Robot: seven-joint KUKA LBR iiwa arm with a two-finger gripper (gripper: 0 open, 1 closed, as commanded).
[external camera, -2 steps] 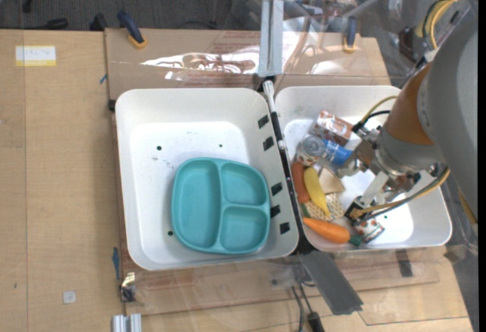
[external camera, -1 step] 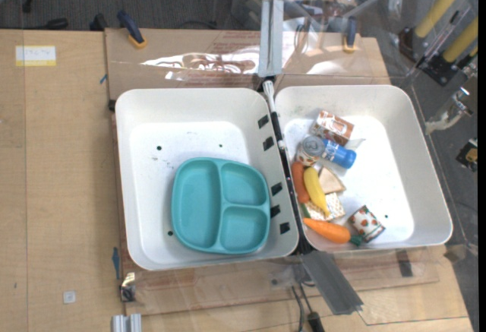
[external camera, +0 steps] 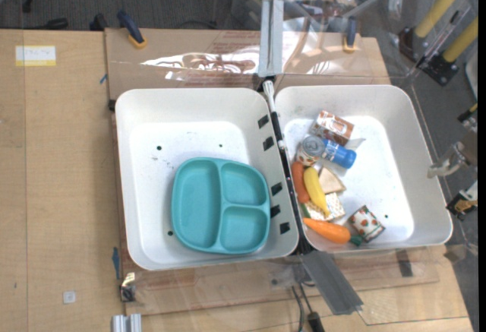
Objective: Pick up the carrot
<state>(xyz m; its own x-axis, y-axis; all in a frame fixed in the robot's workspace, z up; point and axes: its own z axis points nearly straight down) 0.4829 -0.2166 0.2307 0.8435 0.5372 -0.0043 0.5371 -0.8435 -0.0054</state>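
Carrot (external camera: 326,230) in right bin (external camera: 414,171)

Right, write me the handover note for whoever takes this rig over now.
Carrot: lies flat near the front wall of the right bin, touching a banana on its upper left side and a small patterned box on its right.
Left bin: holds a teal divided plate.
Done: nothing yet; the carrot is not picked up.
Left: bring the tool in from the right, come down over the carrot along the front wall, grip and lift. The neighbours crowd it, so a clean grasp may take care.
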